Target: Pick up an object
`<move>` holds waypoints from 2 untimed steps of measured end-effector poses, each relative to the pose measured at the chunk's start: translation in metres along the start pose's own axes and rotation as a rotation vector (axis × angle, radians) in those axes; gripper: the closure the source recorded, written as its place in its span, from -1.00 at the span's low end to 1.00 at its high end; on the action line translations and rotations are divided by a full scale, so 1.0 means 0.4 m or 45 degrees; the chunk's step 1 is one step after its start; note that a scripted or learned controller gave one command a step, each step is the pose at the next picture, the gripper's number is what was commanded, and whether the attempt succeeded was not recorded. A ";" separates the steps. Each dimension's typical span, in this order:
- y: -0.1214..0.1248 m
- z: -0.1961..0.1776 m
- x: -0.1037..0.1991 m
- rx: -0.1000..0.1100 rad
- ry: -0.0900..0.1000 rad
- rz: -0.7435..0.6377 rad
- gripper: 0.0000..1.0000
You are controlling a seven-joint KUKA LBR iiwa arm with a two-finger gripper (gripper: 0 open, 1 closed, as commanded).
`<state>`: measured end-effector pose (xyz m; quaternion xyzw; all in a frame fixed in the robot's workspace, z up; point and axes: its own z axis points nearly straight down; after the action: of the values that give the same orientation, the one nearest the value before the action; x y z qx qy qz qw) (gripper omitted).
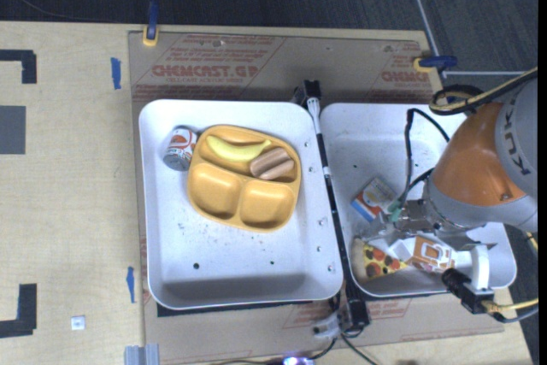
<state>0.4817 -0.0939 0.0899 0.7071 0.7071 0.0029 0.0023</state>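
At the near edge, in the right bin (pixel 504 269), the gripper (pixel 408 228) is down among a small heap of packets — the arm (pixel 483 162), grey with its orange band, bends over that bin from the right and covers much of it. I judge the step in hand to be the reach-and-grasp itself: the wrist is low and over the clutter, with nothing lifted clear. Whether the fingers are open or shut I cannot tell; the wrist body and cabling hide them, and no item can be seen clamped between them.

The likely targets lie right under and beside the gripper: a pizza-print packet (pixel 379 261) at the near left, an orange-and-white packet (pixel 430 253) just beside it toward the arm, and a little farther back a white box with blue and red print (pixel 373 201). All three are close together, touching or nearly so, so the next move calls for closing on a single one and rising straight up without dragging its neighbours.

Farther left, the left bin (pixel 222 269) holds a yellow divided tray (pixel 242 188) with a banana (pixel 232 150) and a sausage (pixel 273 165) in its far compartment — a small can (pixel 179 148) lies against the tray's far-left corner. These are well apart from the gripper. Beyond both bins the counter (pixel 60 184) runs back to dark floor.
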 end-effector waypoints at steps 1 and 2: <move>0.000 0.000 0.001 -0.001 -0.002 0.001 -1.00; 0.005 -0.027 -0.012 -0.016 -0.022 0.007 1.00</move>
<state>0.4835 -0.0986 0.1006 0.7090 0.7051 0.0015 0.0128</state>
